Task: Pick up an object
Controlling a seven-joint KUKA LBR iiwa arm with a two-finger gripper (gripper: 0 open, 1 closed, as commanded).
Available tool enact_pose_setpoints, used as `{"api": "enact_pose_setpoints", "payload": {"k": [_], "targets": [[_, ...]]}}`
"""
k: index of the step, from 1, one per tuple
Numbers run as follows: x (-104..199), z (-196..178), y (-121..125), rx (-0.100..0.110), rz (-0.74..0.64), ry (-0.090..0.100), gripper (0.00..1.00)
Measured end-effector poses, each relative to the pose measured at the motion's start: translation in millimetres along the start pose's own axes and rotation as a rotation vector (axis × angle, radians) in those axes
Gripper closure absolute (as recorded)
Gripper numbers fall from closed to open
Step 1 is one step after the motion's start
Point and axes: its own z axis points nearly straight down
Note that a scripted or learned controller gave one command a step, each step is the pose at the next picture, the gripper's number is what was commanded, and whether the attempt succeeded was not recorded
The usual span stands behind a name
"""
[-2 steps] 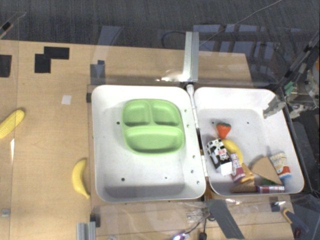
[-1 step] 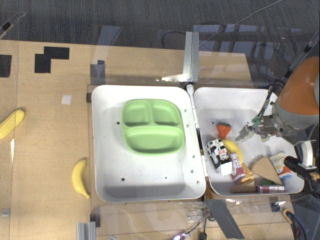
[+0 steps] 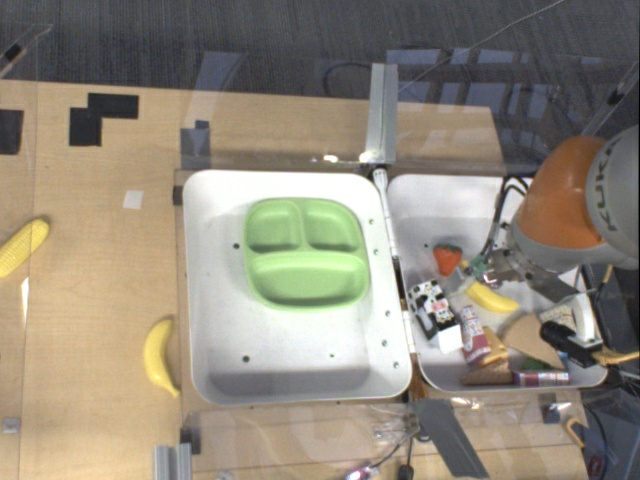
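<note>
The arm (image 3: pixel 575 203) is reaching in over the right bin (image 3: pixel 440 203). Its gripper (image 3: pixel 490 266) is hanging low, just above a small yellow banana (image 3: pixel 492 299). I cannot tell how it is set.

An orange-red toy (image 3: pixel 447 259) is lying near the banana. A black and white thing (image 3: pixel 428 304), a little bottle (image 3: pixel 472 334) and a purple marker (image 3: pixel 538 376) are lying close by too.

A green plate (image 3: pixel 305 251) with three parts is sitting in the left bin (image 3: pixel 215 298). Another banana (image 3: pixel 160 355) and a yellow corn (image 3: pixel 20 247) are lying on the counter (image 3: pixel 80 308).
</note>
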Motion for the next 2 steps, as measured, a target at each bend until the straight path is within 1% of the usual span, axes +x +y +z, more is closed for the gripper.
{"api": "enact_pose_setpoints", "payload": {"k": [1,2], "targets": [[-1,-11,4,-0.008,0.0,-0.001,1.0],[38,-95,63,0.007,-0.001,0.004,1.0]]}}
